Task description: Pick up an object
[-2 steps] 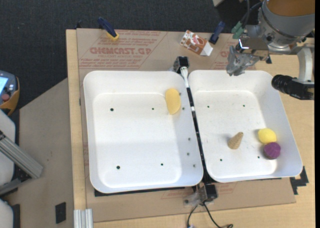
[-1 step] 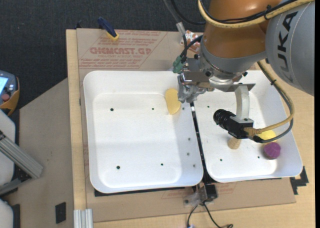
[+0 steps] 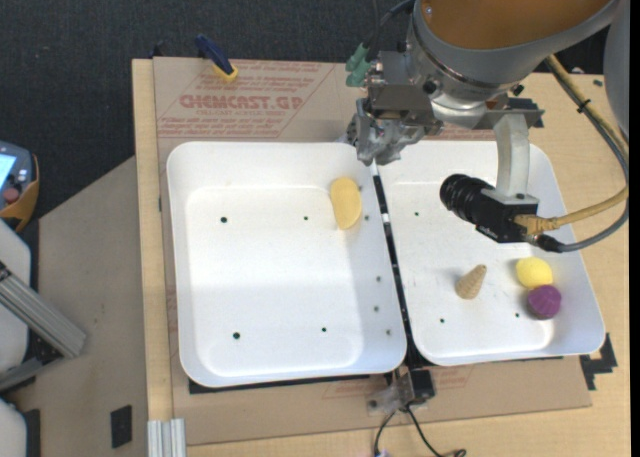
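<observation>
Tool [image 3: 378, 148]: poised over far end of divide between bins; finger state cannot be told, nothing visibly held. Yellow oblong object [image 3: 346, 203]: just below-left of tool, in left bin [image 3: 200, 245]. Likely light, soft, smooth; grip across narrow middle.

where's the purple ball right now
The purple ball lies in the right bin, near its lower right corner, touching or almost touching the yellow ball just above it, with the tan cone to its left.
</observation>
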Controlling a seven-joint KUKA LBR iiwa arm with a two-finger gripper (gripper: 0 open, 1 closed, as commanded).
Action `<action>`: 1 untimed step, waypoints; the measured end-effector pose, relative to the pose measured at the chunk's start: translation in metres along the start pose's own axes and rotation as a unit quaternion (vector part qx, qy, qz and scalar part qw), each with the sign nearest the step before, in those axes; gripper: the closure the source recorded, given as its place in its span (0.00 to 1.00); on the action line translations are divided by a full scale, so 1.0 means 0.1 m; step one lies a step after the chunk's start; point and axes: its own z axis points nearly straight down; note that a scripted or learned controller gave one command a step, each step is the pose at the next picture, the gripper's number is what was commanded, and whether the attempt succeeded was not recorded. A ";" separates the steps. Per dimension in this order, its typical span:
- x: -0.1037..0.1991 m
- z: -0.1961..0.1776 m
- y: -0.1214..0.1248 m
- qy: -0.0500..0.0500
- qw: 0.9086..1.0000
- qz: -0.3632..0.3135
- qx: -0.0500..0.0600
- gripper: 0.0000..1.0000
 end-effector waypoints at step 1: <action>0.28 1.08 -0.31 -0.004 1.000 0.001 0.013 1.00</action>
